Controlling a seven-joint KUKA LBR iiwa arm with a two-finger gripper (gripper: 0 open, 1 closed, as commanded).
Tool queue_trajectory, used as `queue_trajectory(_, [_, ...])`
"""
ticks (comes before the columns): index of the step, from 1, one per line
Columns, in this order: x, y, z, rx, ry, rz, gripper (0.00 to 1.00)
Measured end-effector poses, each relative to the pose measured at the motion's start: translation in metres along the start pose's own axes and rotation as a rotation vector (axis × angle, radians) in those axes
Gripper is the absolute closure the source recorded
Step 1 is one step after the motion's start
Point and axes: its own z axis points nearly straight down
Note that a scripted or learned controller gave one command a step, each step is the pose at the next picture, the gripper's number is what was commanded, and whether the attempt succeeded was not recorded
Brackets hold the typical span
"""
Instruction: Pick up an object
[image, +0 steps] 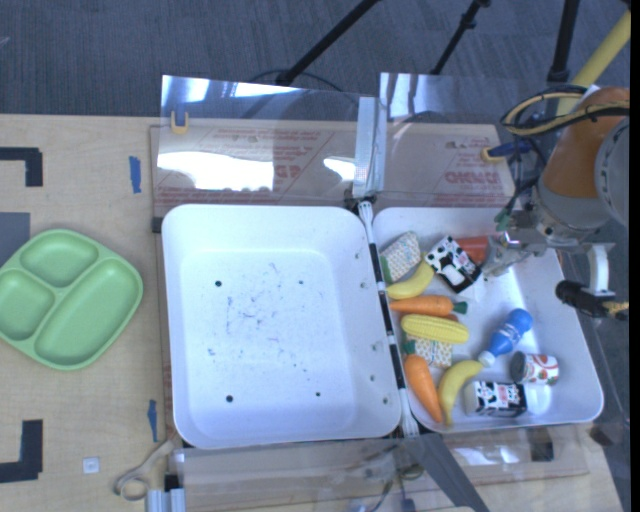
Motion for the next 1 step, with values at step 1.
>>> queue_trajectory(1, [0.0111,0.0197,-0.0642,-0.031,-0.012,-0.215,1.00])
